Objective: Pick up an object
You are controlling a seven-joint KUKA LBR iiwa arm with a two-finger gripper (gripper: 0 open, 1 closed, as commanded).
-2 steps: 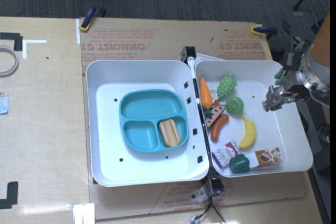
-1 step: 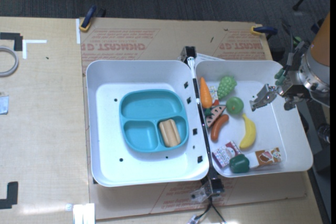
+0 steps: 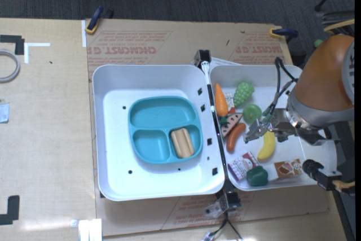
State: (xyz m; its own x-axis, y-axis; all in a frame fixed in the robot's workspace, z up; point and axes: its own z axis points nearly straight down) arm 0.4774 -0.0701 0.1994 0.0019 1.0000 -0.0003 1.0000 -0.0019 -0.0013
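The right white bin [image 3: 254,69] holds several toy foods: an orange carrot [image 3: 221,101], green grapes [image 3: 243,92], a round green fruit [image 3: 251,112], a red sausage [image 3: 235,136], a yellow banana [image 3: 267,145], a dark green vegetable [image 3: 258,176] and two small packets [image 3: 241,166] [image 3: 287,168]. My gripper [image 3: 259,131] hangs low over the middle of this bin, just above the banana's upper end and right of the sausage. Nothing can be seen held in it. The arm's grey and orange body [image 3: 327,84] covers the bin's right side.
The left white bin [image 3: 113,79] holds a teal divided tray [image 3: 163,113] with a tan bun [image 3: 181,142] in its lower right compartment. Both bins rest on a cardboard sheet [image 3: 130,45] clamped at its far corners. A black clip [image 3: 202,57] joins the bins.
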